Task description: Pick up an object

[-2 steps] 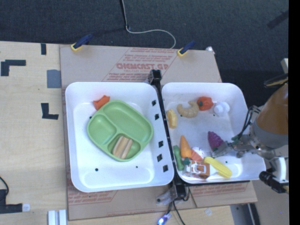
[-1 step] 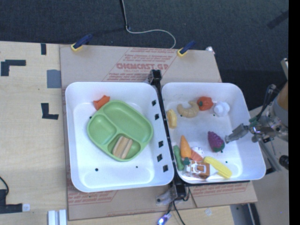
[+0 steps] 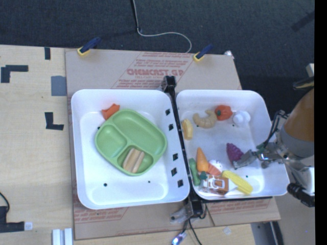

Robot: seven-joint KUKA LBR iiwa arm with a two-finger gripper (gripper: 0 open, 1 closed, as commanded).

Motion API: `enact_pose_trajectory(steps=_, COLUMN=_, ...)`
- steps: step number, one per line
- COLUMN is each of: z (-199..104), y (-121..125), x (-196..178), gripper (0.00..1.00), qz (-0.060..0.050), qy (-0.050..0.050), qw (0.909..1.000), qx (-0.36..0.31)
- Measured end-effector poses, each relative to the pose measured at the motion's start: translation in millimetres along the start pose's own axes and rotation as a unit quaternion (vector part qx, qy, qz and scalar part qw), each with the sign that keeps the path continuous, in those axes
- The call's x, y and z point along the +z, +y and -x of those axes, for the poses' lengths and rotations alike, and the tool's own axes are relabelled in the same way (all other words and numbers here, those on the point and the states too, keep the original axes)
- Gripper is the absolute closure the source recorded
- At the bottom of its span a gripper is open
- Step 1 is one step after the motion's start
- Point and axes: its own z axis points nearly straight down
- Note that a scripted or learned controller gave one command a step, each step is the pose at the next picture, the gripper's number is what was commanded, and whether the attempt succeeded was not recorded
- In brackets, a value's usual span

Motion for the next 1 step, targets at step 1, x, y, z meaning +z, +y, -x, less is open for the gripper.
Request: enact_pose_trajectory(steps=1, z=0.6, y=25.1, x=-84.2, gripper=0.0, qz=0.007, qy=-0.003, qw=1.0, qx=-0.002)
